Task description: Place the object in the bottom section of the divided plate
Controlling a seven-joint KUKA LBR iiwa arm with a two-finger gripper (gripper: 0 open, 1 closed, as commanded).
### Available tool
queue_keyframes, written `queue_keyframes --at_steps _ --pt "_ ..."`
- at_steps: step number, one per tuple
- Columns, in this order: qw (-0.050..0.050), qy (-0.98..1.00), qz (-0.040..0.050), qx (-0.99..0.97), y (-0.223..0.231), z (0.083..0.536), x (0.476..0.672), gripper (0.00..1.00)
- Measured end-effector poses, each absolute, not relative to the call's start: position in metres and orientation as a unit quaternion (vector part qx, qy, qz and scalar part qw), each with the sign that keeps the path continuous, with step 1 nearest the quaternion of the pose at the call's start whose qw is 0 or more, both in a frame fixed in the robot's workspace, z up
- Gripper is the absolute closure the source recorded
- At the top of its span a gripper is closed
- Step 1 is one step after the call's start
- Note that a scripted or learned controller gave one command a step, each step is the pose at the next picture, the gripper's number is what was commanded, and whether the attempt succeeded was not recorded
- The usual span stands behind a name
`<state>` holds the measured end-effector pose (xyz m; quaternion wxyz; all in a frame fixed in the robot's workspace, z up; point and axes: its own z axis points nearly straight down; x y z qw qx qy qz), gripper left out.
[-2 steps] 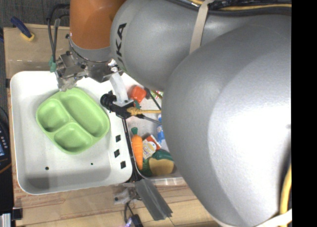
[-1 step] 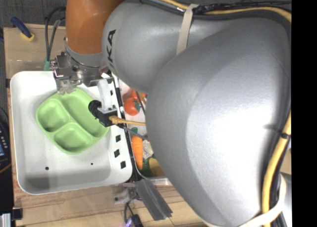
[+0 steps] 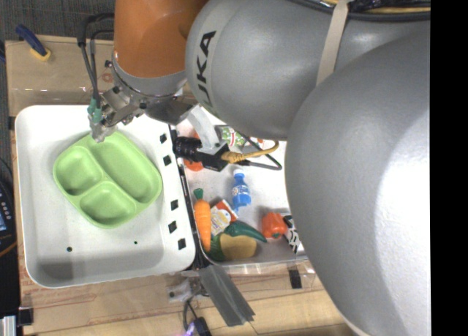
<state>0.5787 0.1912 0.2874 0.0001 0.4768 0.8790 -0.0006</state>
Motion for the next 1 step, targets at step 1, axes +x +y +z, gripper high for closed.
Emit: queue_keyframes --at_steps 1 --pt "0.0 0.883 -0.0005 0.469 0.2099 0.2931 0.5921 1.0"
